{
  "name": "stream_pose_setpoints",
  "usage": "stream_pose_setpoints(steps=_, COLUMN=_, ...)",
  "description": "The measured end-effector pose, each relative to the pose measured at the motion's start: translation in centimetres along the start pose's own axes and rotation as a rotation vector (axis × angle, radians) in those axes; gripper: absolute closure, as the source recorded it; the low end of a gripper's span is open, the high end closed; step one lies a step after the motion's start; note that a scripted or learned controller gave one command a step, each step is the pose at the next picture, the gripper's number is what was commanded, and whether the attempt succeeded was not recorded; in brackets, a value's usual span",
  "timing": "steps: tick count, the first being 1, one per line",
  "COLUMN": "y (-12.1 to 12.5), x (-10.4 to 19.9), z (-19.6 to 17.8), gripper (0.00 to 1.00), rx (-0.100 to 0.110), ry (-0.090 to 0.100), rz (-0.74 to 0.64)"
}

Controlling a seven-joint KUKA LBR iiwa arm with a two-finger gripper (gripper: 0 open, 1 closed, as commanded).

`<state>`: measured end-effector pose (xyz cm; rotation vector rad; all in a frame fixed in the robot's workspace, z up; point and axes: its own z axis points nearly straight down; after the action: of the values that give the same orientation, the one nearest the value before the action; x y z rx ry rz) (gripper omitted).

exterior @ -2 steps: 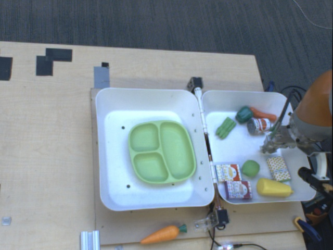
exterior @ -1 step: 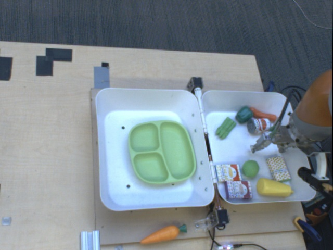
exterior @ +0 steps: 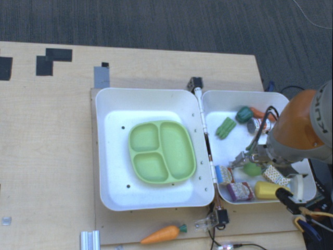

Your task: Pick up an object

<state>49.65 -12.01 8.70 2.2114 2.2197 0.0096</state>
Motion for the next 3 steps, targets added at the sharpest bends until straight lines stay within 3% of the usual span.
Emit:
stream_pose_setpoints(steps=1, y=0.3, x=0.0, z=-1.2, gripper=1.0, rx=-0.007, ry=-0.002, rz=-0.001)
stream_pose_setpoints(steps=2, y=0.2, x=0.0, z=-1.2, gripper=0.0, rx=-0.007, ry=-0.002, rz=-0.001)
stream_pose_setpoints(steps=3, y=0.4, x=0.0, z=-2.2, gripper=1.0, rx=-0.011, ry=-0.002, rz=-0.003)
